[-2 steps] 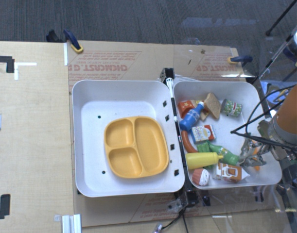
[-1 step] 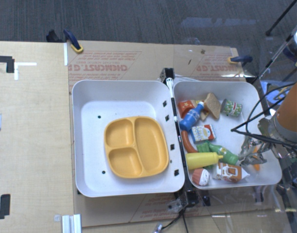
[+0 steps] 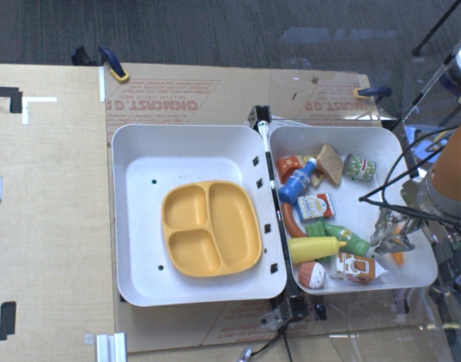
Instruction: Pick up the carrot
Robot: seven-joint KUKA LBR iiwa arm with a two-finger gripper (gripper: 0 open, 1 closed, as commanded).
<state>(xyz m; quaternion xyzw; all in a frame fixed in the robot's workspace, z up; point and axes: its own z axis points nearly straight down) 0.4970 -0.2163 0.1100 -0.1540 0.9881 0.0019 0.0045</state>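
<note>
The carrot is a small orange piece near the front right corner of the right bin. Only bits of orange show, since the gripper covers most of it. My gripper hangs low in that bin, directly over the carrot and touching or nearly touching it. The grey arm with its orange band comes in from the right edge. Cables cross in front of the wrist and blur its outline.
The right bin also holds a yellow mustard bottle, a green bottle, a blue bottle, a bread slice, a small carton and other toy food. In the left bin lies a yellow divided plate.
</note>
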